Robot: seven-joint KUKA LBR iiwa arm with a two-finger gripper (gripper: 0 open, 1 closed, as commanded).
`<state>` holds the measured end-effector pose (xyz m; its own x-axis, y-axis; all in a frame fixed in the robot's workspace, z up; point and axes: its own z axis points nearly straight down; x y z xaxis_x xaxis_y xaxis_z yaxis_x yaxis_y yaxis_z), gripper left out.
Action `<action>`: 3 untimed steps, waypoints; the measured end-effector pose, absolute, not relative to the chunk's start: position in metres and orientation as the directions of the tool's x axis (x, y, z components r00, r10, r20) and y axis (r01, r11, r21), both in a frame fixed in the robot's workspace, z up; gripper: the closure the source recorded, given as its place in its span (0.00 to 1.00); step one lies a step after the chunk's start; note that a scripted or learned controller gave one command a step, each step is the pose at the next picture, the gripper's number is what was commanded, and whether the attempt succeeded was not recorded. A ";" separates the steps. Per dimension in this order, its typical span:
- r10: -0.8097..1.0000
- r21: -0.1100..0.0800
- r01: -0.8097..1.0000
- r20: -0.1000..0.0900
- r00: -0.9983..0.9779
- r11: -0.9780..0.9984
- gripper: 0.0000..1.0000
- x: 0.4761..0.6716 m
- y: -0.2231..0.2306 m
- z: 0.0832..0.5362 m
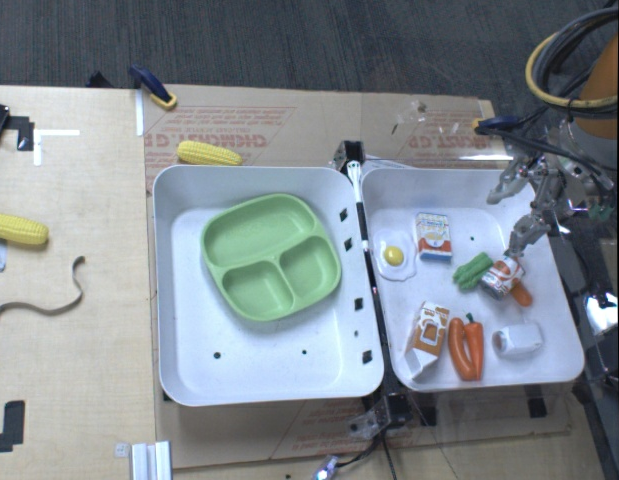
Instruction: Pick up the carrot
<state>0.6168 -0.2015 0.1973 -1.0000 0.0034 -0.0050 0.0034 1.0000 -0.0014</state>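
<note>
Carrot (466, 349) lies in the right bin (559, 368) beside a carton (427, 334); tool (519, 240) state unclear.

The desk (69, 368) carries two white bins (189, 368) side by side on cardboard (289, 128). Two corn cobs (208, 153) and a curled grey strip (49, 303) lie left.

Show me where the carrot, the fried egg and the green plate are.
carrot (510, 284), camera view, on its orange end right of the can.
fried egg (393, 258), camera view, on the yolk.
green plate (251, 224), camera view, on the large upper compartment.
</note>
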 end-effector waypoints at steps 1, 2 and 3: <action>0.163 0.000 0.163 -0.004 -0.987 0.987 0.00 0.597 -0.129 0.124; 0.375 0.000 0.375 -0.005 -0.927 0.927 0.00 0.576 -0.075 0.192; 0.308 0.000 0.308 -0.002 -0.951 0.951 0.00 0.567 0.001 0.192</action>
